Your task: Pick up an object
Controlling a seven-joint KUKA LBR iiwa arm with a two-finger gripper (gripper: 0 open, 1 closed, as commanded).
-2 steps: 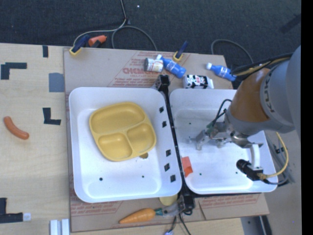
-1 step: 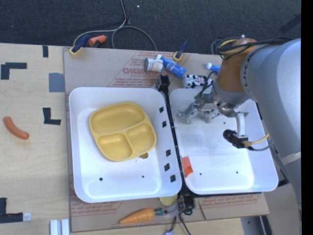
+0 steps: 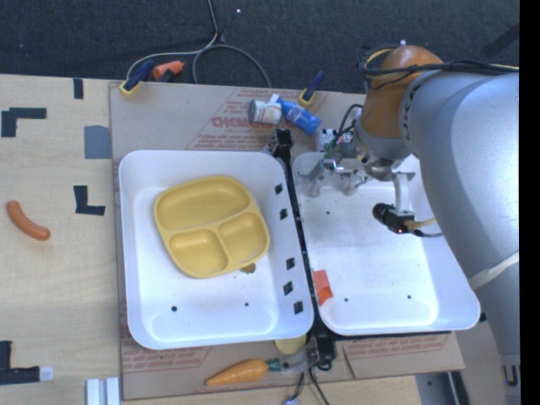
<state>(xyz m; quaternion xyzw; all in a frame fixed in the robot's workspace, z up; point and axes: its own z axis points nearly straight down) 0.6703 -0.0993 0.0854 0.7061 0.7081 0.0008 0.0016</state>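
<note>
My gripper sits low over the far left corner of the right white bin, under the orange-banded wrist. I see nothing held in it. A yellow divided plate lies in the left white bin, tilted a little. A small brown thing peeks out from under the plate's near edge. A small orange piece rests by the divider between the bins, well in front of the gripper.
Outside the bins, a toy carrot lies at the front edge and a sausage far left on the bench. A white and blue bottle and clamps sit behind the bins. The grey arm covers the right side.
</note>
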